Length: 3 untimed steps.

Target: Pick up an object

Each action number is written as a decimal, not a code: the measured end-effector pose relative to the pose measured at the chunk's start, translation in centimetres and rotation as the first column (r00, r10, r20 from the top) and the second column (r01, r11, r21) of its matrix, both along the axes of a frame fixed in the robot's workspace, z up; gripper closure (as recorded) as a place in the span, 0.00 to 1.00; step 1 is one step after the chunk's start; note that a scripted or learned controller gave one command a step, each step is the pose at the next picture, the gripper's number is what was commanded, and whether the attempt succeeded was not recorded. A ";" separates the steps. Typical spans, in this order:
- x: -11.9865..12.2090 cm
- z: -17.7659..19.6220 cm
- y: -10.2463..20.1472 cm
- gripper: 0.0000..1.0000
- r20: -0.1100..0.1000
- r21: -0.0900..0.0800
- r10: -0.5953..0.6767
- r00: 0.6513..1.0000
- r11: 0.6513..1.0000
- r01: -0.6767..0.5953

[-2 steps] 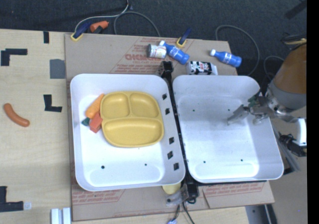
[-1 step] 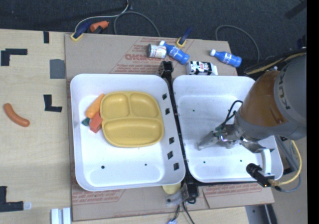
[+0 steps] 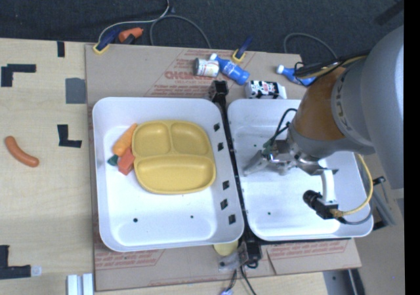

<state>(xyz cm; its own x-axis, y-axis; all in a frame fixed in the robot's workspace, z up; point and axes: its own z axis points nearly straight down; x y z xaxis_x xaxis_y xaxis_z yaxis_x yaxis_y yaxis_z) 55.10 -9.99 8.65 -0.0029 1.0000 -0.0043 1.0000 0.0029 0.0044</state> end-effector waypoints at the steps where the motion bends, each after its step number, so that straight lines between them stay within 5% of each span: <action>1: 5.2 0.0 0.3 0.00 -0.001 0.002 -0.001 1.000 1.000 0.001; 3: 11.9 -0.1 -0.1 0.00 -0.002 0.003 0.000 1.000 1.000 0.000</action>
<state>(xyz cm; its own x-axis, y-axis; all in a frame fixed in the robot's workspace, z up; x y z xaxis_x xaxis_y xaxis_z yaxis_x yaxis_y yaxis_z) 67.01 -10.12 8.51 -0.0032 1.0000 -0.0014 1.0000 0.0032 0.0030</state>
